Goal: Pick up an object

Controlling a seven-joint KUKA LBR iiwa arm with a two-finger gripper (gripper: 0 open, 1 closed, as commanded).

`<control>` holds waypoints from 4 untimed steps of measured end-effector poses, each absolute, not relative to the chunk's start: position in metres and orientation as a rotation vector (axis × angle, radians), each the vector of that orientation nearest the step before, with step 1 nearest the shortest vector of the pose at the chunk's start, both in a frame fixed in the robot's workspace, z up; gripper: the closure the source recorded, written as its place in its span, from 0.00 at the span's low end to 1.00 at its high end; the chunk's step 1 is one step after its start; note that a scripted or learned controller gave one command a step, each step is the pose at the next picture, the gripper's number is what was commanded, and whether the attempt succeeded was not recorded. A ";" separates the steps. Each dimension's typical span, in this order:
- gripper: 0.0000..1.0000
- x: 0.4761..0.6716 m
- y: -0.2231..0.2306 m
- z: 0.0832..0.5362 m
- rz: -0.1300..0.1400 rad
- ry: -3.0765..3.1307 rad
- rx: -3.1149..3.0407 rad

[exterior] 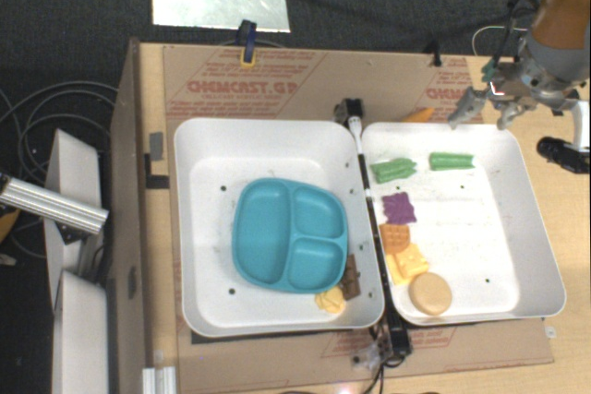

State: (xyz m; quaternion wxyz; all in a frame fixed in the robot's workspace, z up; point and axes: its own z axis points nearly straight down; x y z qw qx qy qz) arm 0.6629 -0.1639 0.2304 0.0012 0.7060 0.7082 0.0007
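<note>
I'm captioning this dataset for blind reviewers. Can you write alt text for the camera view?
A robot gripper hangs open above the far edge of the right bin, holding nothing. That bin holds two green pieces, a purple piece and orange, yellow and tan toy foods; the left bin holds a blue divided plate.

Arm [561, 14] cut off by right, top edges.

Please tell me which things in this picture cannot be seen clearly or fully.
- Arm: cut off by the top-right edge of the camera view.
- Brown piece and yellow piece: partly hidden by the blue divided plate; too small to identify.
- Orange object: mostly hidden behind the right bin's rim.
</note>
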 end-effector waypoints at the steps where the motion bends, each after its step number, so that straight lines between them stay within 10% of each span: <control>1: 0.00 0.613 -0.165 0.162 -0.006 2.226 2.226; 2: 0.00 0.618 -0.095 0.156 0.004 2.234 2.211; 3: 0.00 0.552 -0.085 0.081 -0.004 2.227 2.225; 4: 0.00 0.623 -0.082 0.086 0.008 2.224 2.209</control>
